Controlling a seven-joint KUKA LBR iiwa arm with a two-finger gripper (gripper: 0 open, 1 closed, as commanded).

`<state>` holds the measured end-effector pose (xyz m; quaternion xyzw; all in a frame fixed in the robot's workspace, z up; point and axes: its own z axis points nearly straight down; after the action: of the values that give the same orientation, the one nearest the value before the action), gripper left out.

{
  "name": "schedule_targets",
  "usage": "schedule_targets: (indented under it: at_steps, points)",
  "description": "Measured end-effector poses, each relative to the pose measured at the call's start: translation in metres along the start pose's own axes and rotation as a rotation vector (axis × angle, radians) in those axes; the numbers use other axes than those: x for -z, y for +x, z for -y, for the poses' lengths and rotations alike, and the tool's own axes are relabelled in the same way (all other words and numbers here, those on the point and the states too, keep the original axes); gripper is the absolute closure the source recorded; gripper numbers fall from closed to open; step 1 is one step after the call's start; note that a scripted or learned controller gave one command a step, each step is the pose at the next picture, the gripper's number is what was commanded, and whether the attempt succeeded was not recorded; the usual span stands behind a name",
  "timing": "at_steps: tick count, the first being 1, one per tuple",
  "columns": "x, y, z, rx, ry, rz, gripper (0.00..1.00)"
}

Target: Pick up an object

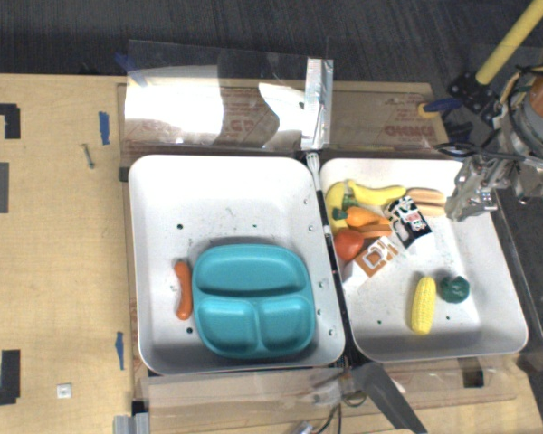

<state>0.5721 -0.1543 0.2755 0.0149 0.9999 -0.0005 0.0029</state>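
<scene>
Two white bins are sitting side by side on the wooden surface (45, 242). The left bin (154, 188) is holding a big teal tray (253, 298) with three parts. A thin orange toy, like a little sausage or carrot (184, 289), is lying just beside the tray on its left.

The right bin (489, 315) is holding many small play foods. A yellow banana (373, 193) is lying near the top, and a hot dog (425, 196) is resting just to its right. An orange carrot (366, 217) is lying under the banana, and a red-orange round toy (348, 242) is sitting below that, close to the wall between the bins. A black card (407, 219) and a white and orange card (377, 256) are lying in the pile too. A yellow corn cob (423, 303) is lying lower down, well apart from the pile, and a dark green round toy (453, 288) is sitting just beside it on the right.

The end effector (471, 197) is hanging over the right bin's upper right edge, near the hot dog. It is too blurry to tell how it is set. Nothing is showing in its grip.

A yellow pole (516, 30) is leaning at the top right. A shiny clear sheet (217, 107) is standing behind the bins.
</scene>
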Motion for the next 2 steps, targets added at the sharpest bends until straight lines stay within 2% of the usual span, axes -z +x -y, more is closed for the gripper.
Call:
schedule_targets:
  at_steps: [1, 2]
  points:
    - [-0.009, -0.032, 0.025, 0.234, 0.000, 0.004, 1.00]
    - [-0.006, 0.023, 0.043, 0.411, 0.000, 0.000, 1.00]
